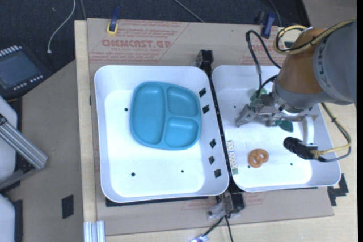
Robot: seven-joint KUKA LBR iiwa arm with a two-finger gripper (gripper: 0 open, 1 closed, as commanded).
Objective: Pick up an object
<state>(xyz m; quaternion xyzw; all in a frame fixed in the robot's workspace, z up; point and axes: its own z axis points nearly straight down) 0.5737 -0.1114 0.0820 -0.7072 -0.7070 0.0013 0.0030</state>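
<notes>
My arm [317,68]: coming in from the right, grey with the orange band, hanging over the right bin [238,178].
My pincer [249,115]: down low in the right bin, in the upper middle of it, pointing left toward the divider between the two bins. Honestly can't tell if it's clenched or let go, it's just a grey metal lump from this angle, and I can't make out anything in it.
Pretzel [258,158]: small brown twisty thing lying flat on the floor of the right bin, near the front edge. It sits below my pincer in the picture, toward the front of the bench, close by but clearly apart, with bare white floor between us.
Green bit [292,114]: a little green something peeking out just under my wrist, too hidden to say what it is.
Blue plate [165,115]: the three-compartment tray, lying flat in the middle of the left bin [113,167], well away from me.
Cables [258,51]: black and yellow wires looping off my wrist over the right bin.
</notes>
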